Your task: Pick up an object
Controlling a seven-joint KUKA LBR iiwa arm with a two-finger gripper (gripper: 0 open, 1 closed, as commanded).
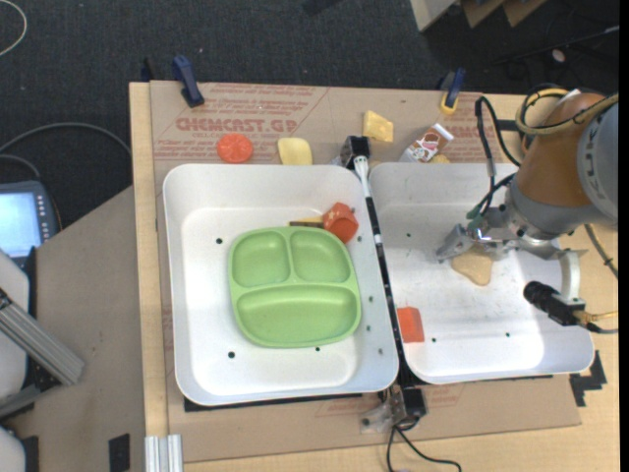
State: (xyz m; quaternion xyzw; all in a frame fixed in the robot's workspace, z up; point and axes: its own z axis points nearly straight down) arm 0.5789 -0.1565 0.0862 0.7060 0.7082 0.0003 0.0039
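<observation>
Orange block (410, 324): nearest, at the left edge of the right bin (491, 357), well apart from the arm.
Green tray (293, 286): three compartments, flat in the left bin (187, 264), with a red-orange piece (341, 222) touching its far right corner.
Gripper (470, 244): low in the right bin, just above a tan piece (475, 269); whether its jaws are open or closed cannot be told.
Advice: centre over the tan piece, descend straight, close fully before lifting.
Worktop (256, 116): cardboard sheet printed "CHEMCAST"; beyond the bins lie small toy foods and a packet (426, 146) whose label is unreadable.
</observation>
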